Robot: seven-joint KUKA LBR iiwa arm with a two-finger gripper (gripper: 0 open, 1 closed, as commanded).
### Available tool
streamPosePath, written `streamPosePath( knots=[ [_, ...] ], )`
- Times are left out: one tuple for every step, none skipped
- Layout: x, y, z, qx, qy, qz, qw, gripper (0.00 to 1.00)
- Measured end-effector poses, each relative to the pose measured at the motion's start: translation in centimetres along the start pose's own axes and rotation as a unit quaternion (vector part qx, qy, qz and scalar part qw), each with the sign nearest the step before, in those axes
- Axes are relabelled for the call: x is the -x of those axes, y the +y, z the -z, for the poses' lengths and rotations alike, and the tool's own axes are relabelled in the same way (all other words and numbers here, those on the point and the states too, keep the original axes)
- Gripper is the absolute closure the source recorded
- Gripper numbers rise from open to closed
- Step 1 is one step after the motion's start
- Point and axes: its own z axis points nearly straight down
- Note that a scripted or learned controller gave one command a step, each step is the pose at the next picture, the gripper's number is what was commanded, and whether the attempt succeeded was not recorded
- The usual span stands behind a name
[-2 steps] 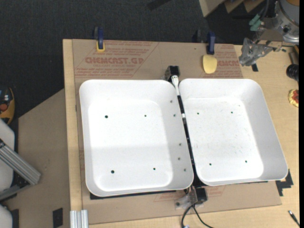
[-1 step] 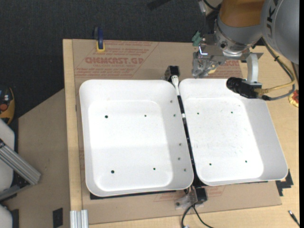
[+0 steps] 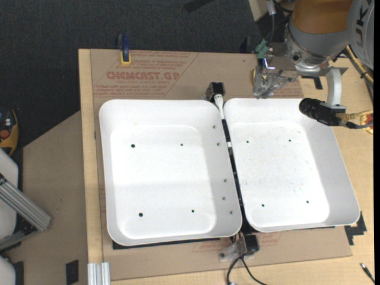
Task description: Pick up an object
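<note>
The task calls for picking up an object, yet neither the left bin [image 3: 160, 171] nor the right bin [image 3: 288, 168] offers anything obvious to grasp: both white floors carry small dark dots that look like holes or marks in the plastic, not loose items. So where the task's thing lies cannot be told from this view; it may be too small to make out. To do the step well, the arm [image 3: 317, 16] would first need a clear target, then bring the hand straight down over it with the approach kept well inside the bin's raised rim and away from the dark clamp strip [image 3: 228, 153] that runs between the two bins, so nothing catches on an edge. The hand [image 3: 264, 88] hangs at the far rim of the right bin, about over the brown board [image 3: 148, 70] on the table, just behind the bin's back left corner. It appears to touch nothing and nothing shows between its metal tips. Whether they are spread or pressed together cannot be told; they are small and blurred against the board.
</note>
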Motion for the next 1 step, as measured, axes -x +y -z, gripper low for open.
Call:
streamPosePath(
  knots=[
    [-2.60,2.20,14.63,0.011,0.000,0.003,0.9999,1.00]
  ],
)
